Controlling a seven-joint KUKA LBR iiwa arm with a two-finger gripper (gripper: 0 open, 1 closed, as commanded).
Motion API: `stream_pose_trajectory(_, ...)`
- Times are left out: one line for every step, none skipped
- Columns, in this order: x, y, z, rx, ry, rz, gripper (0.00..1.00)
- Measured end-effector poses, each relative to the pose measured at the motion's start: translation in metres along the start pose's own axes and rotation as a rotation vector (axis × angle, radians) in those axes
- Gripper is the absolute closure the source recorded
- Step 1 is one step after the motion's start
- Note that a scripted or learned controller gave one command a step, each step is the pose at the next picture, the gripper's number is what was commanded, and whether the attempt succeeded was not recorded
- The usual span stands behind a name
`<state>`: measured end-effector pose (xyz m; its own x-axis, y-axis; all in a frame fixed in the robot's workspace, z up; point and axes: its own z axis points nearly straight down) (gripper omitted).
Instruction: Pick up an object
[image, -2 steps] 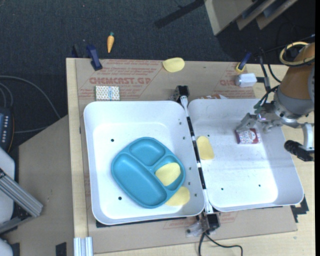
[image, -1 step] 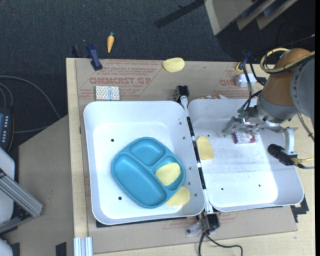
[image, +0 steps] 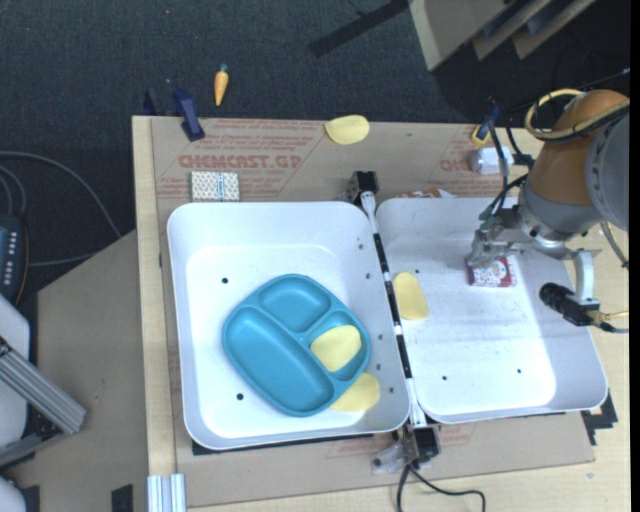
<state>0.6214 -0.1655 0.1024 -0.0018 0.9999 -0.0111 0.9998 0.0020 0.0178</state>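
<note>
A small red and white packet (image: 491, 273) lies in the right bin (image: 480, 370), near its back. My gripper (image: 493, 249) hangs straight over the packet's far edge, touching it or just above it. The grey arm with its orange band (image: 565, 160) reaches in from the right. A pale yellow piece (image: 409, 296) rests at the right bin's left wall. In the left bin (image: 200, 250) a blue divided plate (image: 285, 345) holds a yellow piece (image: 337, 345), and another yellow piece (image: 357, 394) lies against the plate's near rim.
On the bench behind the bins lie a yellow piece (image: 347, 129), a small patterned packet (image: 215, 185) and a blue clip (image: 187, 115). A black clamp (image: 365, 185) sits where the bins meet. A small orange object (image: 221, 85) lies on the floor beyond the bench.
</note>
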Motion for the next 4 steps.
stream_pose_trajectory(0.0,0.0,-0.01,-0.001,-0.001,-0.001,1.0)
stream_pose_trajectory(0.0,0.001,-0.02,-0.003,-0.002,-0.002,1.0)
stream_pose_trajectory(0.0,0.001,-0.02,-0.002,-0.002,-0.002,0.0)
stream_pose_trajectory(-0.005,0.004,0.013,0.009,0.007,0.001,0.0)
